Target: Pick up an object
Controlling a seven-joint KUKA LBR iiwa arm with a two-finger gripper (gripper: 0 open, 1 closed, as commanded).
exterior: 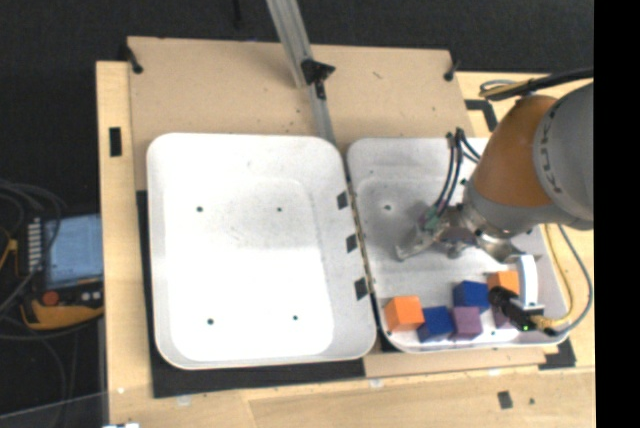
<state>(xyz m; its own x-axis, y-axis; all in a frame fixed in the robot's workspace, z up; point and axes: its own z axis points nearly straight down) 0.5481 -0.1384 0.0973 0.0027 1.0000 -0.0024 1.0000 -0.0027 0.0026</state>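
The grey metal gripper (413,242) hung over the smooth white right bin (400,166); open or closed, I could not tell. Matte, boxy pieces sat at its near edge: orange cube (405,312), blue block (436,324), purple block (467,321).

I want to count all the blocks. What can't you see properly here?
Camera view:
- Right bin: its right side is hidden under the arm.
- Orange piece: partly covered by the wrist; shape unclear.
- Hand: small and blurred.
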